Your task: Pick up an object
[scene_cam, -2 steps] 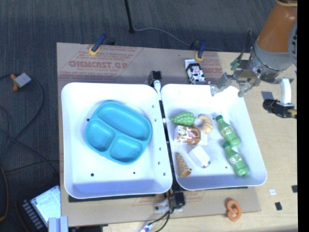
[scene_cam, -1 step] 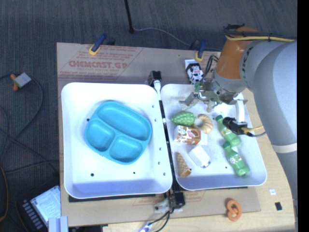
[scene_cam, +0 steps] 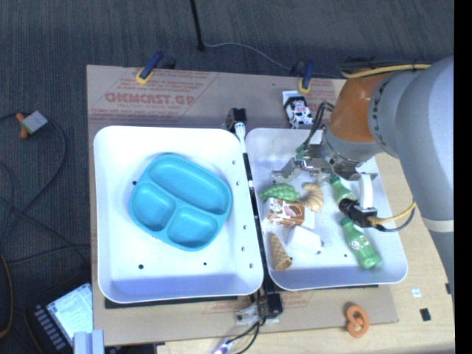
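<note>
Camera view, nearest first: a small orange pretzel-shaped piece (scene_cam: pixel 356 320) lies on the bench at 5 o'clock, outside the bins. Just beyond, the right bin (scene_cam: pixel 391 271) holds a brown cone (scene_cam: pixel 279 250), a white block (scene_cam: pixel 306 237), a green bottle (scene_cam: pixel 361 244), a printed packet (scene_cam: pixel 285 212), a green leafy toy (scene_cam: pixel 280 192) and a tan shell-like piece (scene_cam: pixel 314 195). At 9 o'clock the left bin (scene_cam: pixel 110 198) carries a blue divided tray (scene_cam: pixel 181 200). Farther back, the gripper (scene_cam: pixel 318 162) hangs over the right bin's far half; how wide it stands cannot be told, and nothing shows held in it.
</note>
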`<state>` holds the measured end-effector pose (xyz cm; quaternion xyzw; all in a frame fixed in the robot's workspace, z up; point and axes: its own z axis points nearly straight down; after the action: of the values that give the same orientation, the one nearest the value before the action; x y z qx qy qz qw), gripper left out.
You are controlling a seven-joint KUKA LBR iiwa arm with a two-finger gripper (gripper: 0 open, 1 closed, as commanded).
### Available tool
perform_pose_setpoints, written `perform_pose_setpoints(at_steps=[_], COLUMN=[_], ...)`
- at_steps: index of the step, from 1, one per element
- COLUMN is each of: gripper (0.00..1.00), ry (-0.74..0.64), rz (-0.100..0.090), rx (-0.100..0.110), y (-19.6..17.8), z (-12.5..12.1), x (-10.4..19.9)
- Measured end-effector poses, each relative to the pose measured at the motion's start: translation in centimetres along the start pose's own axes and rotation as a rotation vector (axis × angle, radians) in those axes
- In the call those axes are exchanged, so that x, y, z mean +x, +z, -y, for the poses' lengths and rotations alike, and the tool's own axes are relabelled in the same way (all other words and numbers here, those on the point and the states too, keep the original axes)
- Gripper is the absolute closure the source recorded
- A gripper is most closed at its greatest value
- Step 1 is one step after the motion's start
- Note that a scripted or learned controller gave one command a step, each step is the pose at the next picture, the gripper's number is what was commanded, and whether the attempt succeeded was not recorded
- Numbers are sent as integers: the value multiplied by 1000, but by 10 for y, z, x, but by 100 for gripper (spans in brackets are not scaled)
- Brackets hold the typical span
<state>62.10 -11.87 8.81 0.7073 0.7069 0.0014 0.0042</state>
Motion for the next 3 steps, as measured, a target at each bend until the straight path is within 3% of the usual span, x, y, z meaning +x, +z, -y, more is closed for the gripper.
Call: perform_pose_setpoints(at_steps=[1,2,3], gripper=[0,0,100], ry=[0,-1,2], rz=[-3,3,5], rx=[10,-12,-12], y=[-14,-2,-12], z=[79,131,131], x=[-15,-10,-12])
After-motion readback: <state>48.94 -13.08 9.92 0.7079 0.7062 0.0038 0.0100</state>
